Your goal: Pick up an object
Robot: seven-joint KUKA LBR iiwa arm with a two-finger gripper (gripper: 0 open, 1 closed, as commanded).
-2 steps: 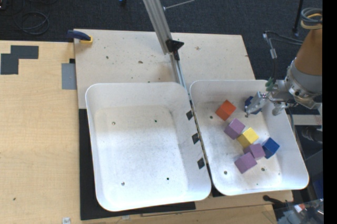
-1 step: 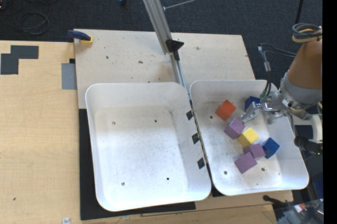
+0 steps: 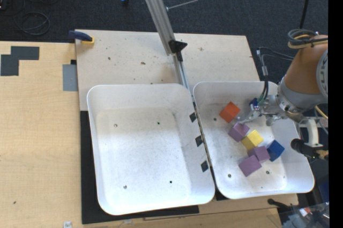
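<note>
Several small blocks lie in the right bin (image 3: 278, 181): an orange one (image 3: 230, 112) near the middle, a purple one (image 3: 239, 131) just below it, then a yellow one (image 3: 252, 139), a smaller purple one (image 3: 261, 153), a blue one (image 3: 275, 150) and a larger purple one (image 3: 250, 164) nearest the front. My gripper (image 3: 261, 111) hangs low over the bin's right half, just right of the orange block and above the yellow one. Nothing is visibly held in it.
The left bin (image 3: 139, 141) sits beside the right one, with a row of black clips (image 3: 197, 140) along the shared wall. A slanted metal pole (image 3: 161, 17) rises behind the bins. A blue clamp (image 3: 80, 36) sits at the bench's back left corner.
</note>
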